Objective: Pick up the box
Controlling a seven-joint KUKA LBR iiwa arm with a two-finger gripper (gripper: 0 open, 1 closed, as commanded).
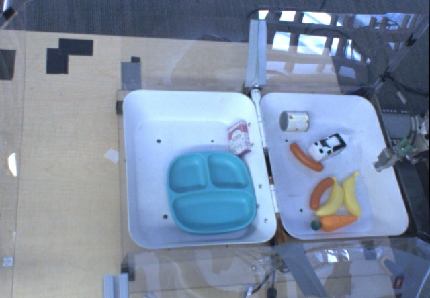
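Camera view: two white bins side by side. Left bin has a teal divided plate low in the middle, plus the box, small, red and white, lying near the bin's right wall just above the plate's upper right corner. Right bin has a small can on its side up top, a black-and-white toy cow, a sausage beside it, another sausage, two bananas and a carrot at the bottom. Gripper at the right bin's right rim, well apart from the box; whether open or closed, cannot tell.
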